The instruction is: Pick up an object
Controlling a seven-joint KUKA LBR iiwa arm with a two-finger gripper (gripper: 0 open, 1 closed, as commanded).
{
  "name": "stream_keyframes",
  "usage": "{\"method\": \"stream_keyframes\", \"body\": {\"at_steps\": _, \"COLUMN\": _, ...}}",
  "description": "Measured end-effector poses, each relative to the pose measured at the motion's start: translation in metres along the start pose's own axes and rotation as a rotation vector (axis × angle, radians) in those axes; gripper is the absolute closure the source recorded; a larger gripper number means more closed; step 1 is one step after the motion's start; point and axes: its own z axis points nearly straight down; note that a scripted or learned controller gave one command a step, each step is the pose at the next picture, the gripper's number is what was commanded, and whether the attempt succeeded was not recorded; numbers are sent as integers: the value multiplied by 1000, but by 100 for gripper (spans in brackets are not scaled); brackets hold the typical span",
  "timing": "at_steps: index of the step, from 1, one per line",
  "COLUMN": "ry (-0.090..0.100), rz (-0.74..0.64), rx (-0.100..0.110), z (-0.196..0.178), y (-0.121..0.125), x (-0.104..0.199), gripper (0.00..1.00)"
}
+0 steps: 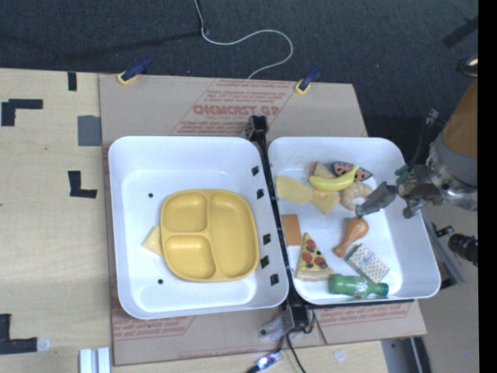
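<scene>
Camera view: cardboard-topped bench (225,107), dark carpet (93,14) behind.

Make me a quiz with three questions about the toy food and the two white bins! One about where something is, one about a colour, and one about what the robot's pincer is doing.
1. Where is the yellow divided plate?
A. in the left bin
B. in the right bin
C. on the cardboard

2. What colour is the bottle at the near edge of the right bin?
A. red
B. green
C. blue

3. What is the pincer doing?
A. lifting the pizza slice
B. resting on the plate
C. reaching into the right bin near the banana

Answers:
1. A, the plate lies inside the left bin.
2. B, the bottle is green.
3. C, the pincer is over the right bin, just right of the banana, while the pizza slice lies apart from it.
</scene>
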Motion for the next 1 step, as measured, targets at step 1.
{"method": "stream_keyframes", "body": {"at_steps": 1, "ry": -2, "rz": -4, "rx": -12, "z": -6, "y": 2, "x": 0, "gripper": 0}}
